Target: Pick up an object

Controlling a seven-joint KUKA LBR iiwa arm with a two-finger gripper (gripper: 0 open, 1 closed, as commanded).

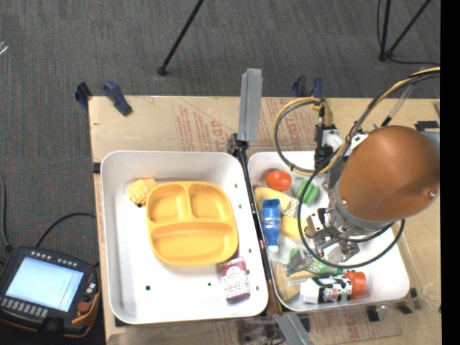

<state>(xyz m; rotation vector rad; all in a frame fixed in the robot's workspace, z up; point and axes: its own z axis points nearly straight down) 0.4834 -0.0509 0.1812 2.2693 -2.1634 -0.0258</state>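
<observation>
tool (325, 244) above clutter (316, 268) in right bin (399, 282)

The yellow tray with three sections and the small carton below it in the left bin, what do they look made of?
The yellow tray looks like moulded plastic: one even colour, rounded dividers, a soft sheen. The small carton looks like printed cardboard, with flat faces, sharp edges and a pink pattern, though it could be a plastic toy.

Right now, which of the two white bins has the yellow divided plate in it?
The left white bin holds the yellow divided plastic plate. The right white bin, under the arm, holds a blue bottle and a red tomato instead.
</observation>
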